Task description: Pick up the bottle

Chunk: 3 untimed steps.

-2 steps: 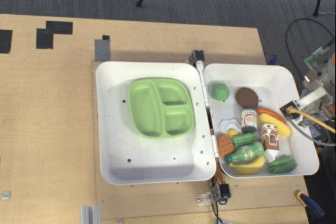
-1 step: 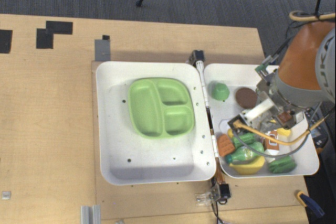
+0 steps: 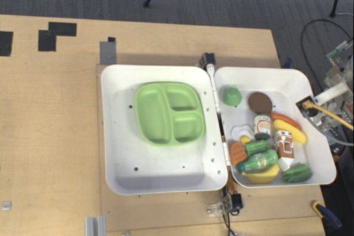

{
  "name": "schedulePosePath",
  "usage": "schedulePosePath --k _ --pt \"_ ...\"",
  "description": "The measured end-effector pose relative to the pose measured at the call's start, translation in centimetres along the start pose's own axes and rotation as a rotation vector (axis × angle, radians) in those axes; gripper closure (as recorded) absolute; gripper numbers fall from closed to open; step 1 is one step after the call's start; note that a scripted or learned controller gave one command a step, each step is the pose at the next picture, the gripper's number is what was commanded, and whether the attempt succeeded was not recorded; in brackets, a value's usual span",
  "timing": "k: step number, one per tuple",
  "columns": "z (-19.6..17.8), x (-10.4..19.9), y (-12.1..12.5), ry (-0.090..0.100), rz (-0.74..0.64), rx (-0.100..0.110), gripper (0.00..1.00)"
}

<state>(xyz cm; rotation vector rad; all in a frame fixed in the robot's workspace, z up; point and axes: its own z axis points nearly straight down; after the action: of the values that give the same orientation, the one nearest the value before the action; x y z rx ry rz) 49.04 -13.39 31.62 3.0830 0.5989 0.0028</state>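
The green bottle (image 3: 259, 161) lies on its side near the front of the right white bin (image 3: 287, 79), its neck pointing right. It rests against a yellow banana (image 3: 262, 174) just in front of it. A green pepper-like piece (image 3: 256, 147) sits right behind it, and a white and orange carton (image 3: 285, 147) touches its right end. An orange waffle-like piece (image 3: 238, 153) lies at its left end.
The right bin also holds a green ball (image 3: 232, 96), a brown disc (image 3: 259, 102), a small can (image 3: 263, 125), a carrot (image 3: 285, 120), a corn cob (image 3: 291, 131) and a green vegetable (image 3: 297, 174). A green divided plate (image 3: 169, 113) lies in the left bin (image 3: 119, 135). Cables and hardware (image 3: 329, 105) crowd the right edge.
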Motion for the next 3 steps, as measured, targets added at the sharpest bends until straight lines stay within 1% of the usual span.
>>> schedulePosePath --k 1,2,3 --pt "1.6 1.8 -5.3 -0.001 0.164 0.003 1.00" --pt "-2.2 -1.0 1.6 0.000 0.174 0.000 1.00" --pt "1.4 1.1 -3.7 -0.002 0.177 0.003 1.00"
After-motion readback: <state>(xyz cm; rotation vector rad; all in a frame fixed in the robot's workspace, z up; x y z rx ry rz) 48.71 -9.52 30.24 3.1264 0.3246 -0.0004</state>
